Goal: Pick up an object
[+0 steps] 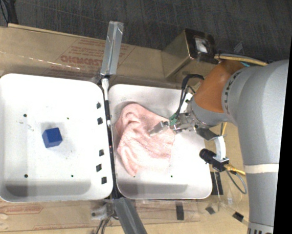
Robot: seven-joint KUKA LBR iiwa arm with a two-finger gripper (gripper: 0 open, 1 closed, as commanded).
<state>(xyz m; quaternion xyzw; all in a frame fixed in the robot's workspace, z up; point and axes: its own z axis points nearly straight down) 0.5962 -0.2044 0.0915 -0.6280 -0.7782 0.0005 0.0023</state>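
Pink cloth [141, 142] fills the right bin [190, 187], hand [160, 127] over it, grip unclear; blue cube [52, 137] sits in the left bin [6, 177].

A crumpled pink cloth [141, 142] covers the left and middle of the right bin [195, 188], leaving bare floor along its right side and near edge. The arm [250, 98] looms over that bin's far right corner. In the left bin [15, 91], a small blue cube [52, 137] stands alone, open floor all around it.
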